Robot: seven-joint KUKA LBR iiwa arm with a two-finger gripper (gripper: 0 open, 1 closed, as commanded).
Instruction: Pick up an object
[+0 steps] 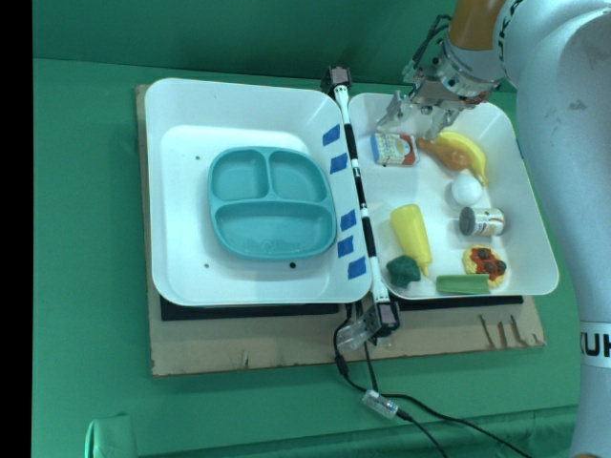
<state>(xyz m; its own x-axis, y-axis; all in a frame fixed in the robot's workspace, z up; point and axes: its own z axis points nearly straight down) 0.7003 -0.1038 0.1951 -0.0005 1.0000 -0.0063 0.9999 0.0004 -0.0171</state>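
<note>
Near edge of right bin: cucumber, broccoli, pizza slice. Gripper hovers over far end, fingers spread apart, holding nothing. Milk carton lies just below it; banana to its right.
</note>
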